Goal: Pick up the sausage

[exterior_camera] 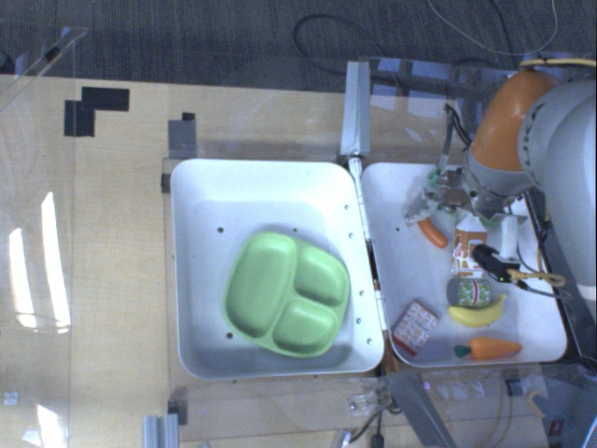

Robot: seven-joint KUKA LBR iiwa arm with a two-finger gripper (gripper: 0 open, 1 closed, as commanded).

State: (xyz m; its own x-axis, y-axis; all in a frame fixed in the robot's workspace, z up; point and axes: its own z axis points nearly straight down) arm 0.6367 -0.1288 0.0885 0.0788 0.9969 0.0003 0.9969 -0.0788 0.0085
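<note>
The sausage (433,233), short and orange-red, lies on the floor of the right bin (396,250) in its upper middle. My gripper (431,206) hangs at the end of the grey arm with the orange band, right above the sausage's far end. Its fingers look spread apart and nothing sits between them. The sausage rests just in front of the fingertips, and I cannot tell whether they touch it.
Close to the sausage's right stand a small carton (464,252) and a can (469,292). A banana (477,316), a carrot (490,348) and a red-and-white packet (415,326) lie nearer the front. A green divided plate (287,294) fills the left bin (201,250).
</note>
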